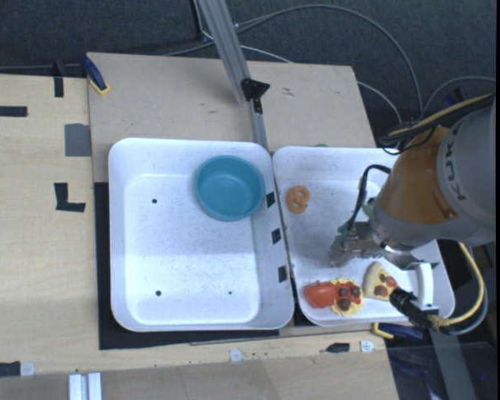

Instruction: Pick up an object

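Gripper (pixel 343 252) low in right bin (pixel 317 163) – finger state can't tell – red toy (pixel 321 292) just near, long axis left-right.

Bench (pixel 33 140), pale wood, marked with dark tape pieces toward its left. Brown board (pixel 167 98) laid on it, carrying two shallow white bins side by side: left bin (pixel 121 223), right bin (pixel 317 161), rims touching. Grey metal pole (pixel 225 40) slanting down from top centre to the bins' junction. Grey cables (pixel 333 15) looped over dark floor above.
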You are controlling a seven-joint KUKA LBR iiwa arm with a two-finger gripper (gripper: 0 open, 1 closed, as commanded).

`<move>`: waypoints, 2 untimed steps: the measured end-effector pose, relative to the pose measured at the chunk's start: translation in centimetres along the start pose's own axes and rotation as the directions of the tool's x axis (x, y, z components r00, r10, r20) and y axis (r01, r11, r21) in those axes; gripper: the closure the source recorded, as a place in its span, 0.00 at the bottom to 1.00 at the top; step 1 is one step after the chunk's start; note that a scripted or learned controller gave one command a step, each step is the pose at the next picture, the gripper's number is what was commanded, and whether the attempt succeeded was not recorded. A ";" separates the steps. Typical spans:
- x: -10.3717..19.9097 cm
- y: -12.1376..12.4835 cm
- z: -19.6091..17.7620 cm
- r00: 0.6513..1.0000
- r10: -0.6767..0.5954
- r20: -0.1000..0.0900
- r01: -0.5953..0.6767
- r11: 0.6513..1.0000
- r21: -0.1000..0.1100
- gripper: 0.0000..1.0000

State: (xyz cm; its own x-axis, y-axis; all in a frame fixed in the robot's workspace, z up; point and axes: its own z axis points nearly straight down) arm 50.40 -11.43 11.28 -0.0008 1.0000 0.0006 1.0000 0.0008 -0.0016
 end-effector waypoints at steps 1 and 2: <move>-0.9 0.0 -5.6 1.000 0.001 0.001 -0.001 1.000 -0.005 1.00; 0.1 -0.2 -11.0 1.000 -0.001 0.001 0.001 1.000 -0.006 1.00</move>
State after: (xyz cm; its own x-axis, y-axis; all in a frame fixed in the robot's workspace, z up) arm 50.20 -11.33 22.23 -0.0014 1.0000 -0.0003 1.0000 0.0014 0.0042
